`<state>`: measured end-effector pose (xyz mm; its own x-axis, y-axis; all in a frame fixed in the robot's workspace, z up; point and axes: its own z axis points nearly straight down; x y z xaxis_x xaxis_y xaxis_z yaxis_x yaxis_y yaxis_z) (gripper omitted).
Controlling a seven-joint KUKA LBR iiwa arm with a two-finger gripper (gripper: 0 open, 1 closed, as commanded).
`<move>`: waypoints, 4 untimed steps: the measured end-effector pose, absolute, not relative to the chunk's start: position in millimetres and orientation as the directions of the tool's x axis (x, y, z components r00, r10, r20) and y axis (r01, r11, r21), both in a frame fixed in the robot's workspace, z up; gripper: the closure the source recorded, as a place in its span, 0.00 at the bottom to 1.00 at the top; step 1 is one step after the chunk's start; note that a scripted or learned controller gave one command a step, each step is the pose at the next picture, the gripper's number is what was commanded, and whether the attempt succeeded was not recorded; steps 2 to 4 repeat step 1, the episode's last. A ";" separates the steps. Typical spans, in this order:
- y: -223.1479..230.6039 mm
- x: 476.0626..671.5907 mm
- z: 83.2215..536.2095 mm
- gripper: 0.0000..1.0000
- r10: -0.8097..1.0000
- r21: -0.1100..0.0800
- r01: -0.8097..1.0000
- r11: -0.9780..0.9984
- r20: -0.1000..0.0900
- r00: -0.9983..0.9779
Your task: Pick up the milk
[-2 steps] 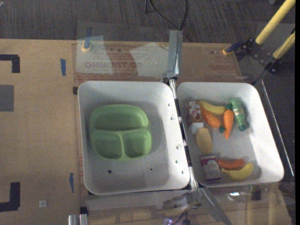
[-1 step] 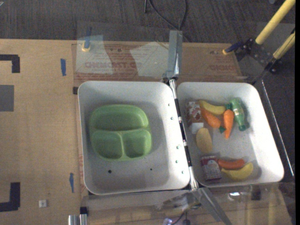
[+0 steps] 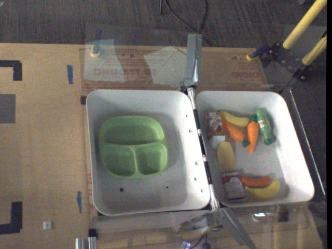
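Lying against the left wall of the right bin (image 3: 295, 154), the milk (image 3: 215, 124), judged to be the small red-and-white carton, sits at the far-left end of a crowded row of play food on the desk (image 3: 41, 154). Its long axis appears to run roughly along the divider between the bins, toward a small white block (image 3: 218, 141) just below it, though whether that block is part of the carton is hard to tell. A banana (image 3: 234, 119) and a carrot (image 3: 234, 132) press in on the carton's right side, touching or nearly so. A pale potato (image 3: 225, 155) lies a little nearer the camera.

An arm coming in from the right would have to pass over a green bottle (image 3: 263, 126) and a second carrot (image 3: 252, 135) to reach the carton, so a descent from straight above looks the cleaner line. The bin wall leaves little room on the carton's left. A red-and-white can (image 3: 233, 185) near the front edge could be mistaken for the target. The left bin (image 3: 104, 108) holds a green divided plate (image 3: 134, 146), well apart from the milk.
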<state>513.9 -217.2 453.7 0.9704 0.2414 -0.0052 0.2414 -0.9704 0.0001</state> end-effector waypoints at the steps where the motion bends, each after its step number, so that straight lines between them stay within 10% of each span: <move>1: -216.0 515.3 463.7 1.00 0.245 0.002 0.245 -0.970 -0.006 0.970; 4: -216.0 515.3 463.7 1.00 0.245 0.002 0.245 -0.970 -0.006 0.970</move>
